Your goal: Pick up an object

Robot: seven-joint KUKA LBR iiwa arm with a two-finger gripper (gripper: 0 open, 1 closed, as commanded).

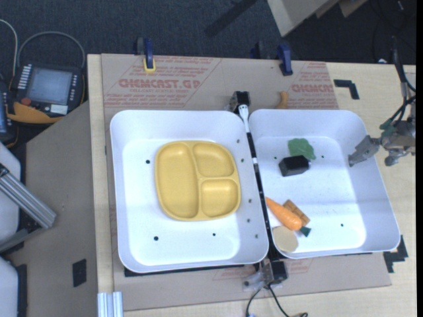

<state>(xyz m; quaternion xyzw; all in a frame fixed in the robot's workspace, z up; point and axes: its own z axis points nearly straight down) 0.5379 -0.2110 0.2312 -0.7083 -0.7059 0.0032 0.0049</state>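
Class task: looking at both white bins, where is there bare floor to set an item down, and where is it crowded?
Free: right bin floor between black block and right wall; left bin margins around yellow tray. Crowded: right bin's left side, with green piece, carrot, pale disc.

Both shallow bins look like smooth white plastic with a faint sheen, the left bin (129,197) and the right bin (370,210) alike. In the left one, the yellow divided tray (197,179) appears to be matt plastic, smooth and evenly coloured. In the right bin, the black block (293,166) has a dull, matt surface, the green piece (301,147) looks soft and slightly crumpled, and the orange carrot (285,212) seems smooth and plastic-like. The bench top (198,78) looks like matt brown cardboard with red printing. The gripper (365,152) at the right shows dull grey metal.
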